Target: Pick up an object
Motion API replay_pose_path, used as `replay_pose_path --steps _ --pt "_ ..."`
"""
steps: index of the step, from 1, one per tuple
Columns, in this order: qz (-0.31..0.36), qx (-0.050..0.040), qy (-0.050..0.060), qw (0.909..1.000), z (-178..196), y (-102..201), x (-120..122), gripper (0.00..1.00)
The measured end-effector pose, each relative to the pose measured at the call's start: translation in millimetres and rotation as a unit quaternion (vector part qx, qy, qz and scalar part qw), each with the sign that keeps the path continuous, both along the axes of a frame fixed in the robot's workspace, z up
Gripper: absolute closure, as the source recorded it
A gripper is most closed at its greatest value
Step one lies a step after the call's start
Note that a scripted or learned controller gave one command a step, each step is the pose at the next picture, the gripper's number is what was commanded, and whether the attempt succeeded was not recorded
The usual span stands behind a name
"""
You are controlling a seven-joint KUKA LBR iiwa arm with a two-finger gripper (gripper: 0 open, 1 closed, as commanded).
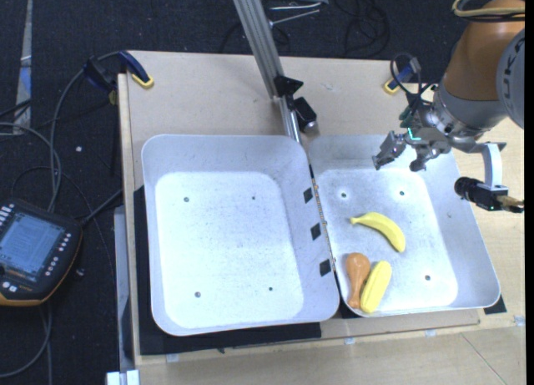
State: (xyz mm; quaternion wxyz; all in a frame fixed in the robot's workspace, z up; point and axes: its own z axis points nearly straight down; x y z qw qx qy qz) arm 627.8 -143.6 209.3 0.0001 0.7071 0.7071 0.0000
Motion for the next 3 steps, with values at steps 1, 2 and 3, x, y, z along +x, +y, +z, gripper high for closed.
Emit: replay_pose_path --steps 1,2,3 --pt "0.000 0.0000 0.000 1.0000 0 0 0 0.00" --pt "0.000 0.0003 0.002 1.0000 -57 -6 5 0.00" --pt "0.000 0.0004 0.002 1.0000 -110 -6 5 0.00"
